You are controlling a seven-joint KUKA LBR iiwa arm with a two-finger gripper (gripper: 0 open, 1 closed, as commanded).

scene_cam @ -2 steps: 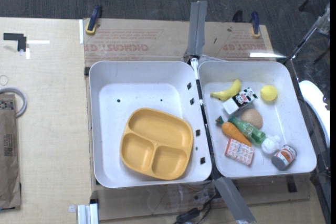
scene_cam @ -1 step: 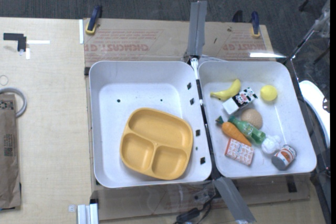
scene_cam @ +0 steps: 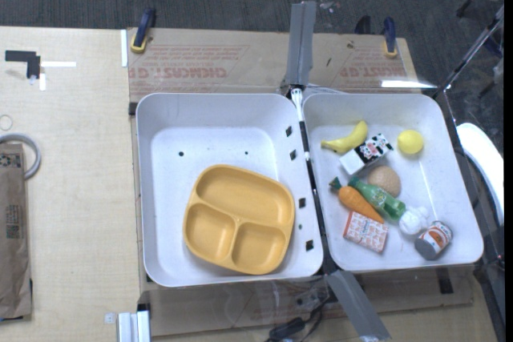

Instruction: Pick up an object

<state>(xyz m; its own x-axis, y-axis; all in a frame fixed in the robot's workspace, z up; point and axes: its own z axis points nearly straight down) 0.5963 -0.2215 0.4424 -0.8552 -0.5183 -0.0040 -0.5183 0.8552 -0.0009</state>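
Two shallow white bins are recorded side by side; the left bin [scene_cam: 152, 172] holds a yellow three-compartment plate [scene_cam: 239, 218], and the right bin [scene_cam: 449, 172] holds all the loose candidate objects. Positions are logged relative to the green bottle [scene_cam: 378, 199], which lies slanted near the middle of the right bin. An orange carrot [scene_cam: 361, 204] is seen lying along the bottle's left side, touching it. A brown rounded item [scene_cam: 385, 179] is noted just behind the bottle, in contact with it. A small black-and-white patterned carton [scene_cam: 369, 151] sits further behind the bottle, with a banana [scene_cam: 346, 138] to the carton's left and a yellow ball [scene_cam: 410, 142] behind and right of the bottle, apart from the cluster. A red-and-white printed packet [scene_cam: 365, 231] lies flat just in front of the bottle. A small can [scene_cam: 434, 239] with an orange label is found in front and to the right of the bottle, near the bin's corner. A cardboard sheet [scene_cam: 240, 60] lies behind both bins. Whether the gripper is released or clenched cannot be told from this record.
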